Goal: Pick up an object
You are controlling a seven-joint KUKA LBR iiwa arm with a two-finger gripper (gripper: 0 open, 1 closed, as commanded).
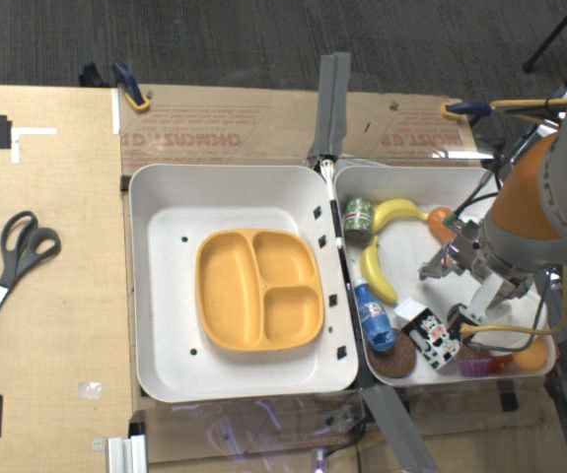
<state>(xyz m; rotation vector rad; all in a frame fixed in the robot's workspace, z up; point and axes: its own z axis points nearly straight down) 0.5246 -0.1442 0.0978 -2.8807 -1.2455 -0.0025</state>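
Dark carpet floor (214, 18); pale wooden bench (56, 156) (cardboard (224, 126) behind).

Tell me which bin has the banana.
The bin on the view's right, where the arm reaches in: banana lies beside a green can and blue bottle. The other bin holds a yellow tray.

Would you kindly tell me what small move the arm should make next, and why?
Probably a short shift toward the view's left and down onto the banana. The gripper hangs above bare floor of the right bin, and the banana looks like the nearest thing, lying beside that bare patch with room on its inner side.
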